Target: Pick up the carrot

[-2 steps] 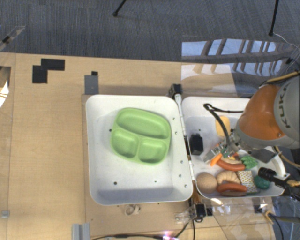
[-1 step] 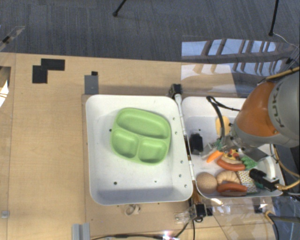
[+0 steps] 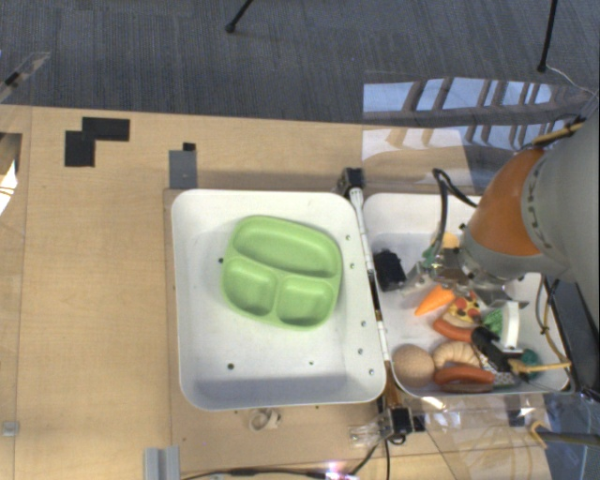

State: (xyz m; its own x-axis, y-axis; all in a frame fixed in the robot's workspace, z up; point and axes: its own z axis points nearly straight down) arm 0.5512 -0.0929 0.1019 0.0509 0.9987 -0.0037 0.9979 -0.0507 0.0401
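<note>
Grey carpet floor [image 3: 281,56], light wooden bench [image 3: 84,309], black stand legs [image 3: 242,15]

Two shallow white bins sit side by side on the wooden bench [image 3: 94,309]. The left bin [image 3: 202,375] holds a green divided plate [image 3: 281,270]. In the right bin [image 3: 403,220] lie a carrot [image 3: 433,301], a sausage [image 3: 461,377], a bread roll [image 3: 412,361] and other toy foods. The grey arm [image 3: 553,211] with its orange band reaches in from the right, with the claw [image 3: 448,272] just above the carrot.
</note>
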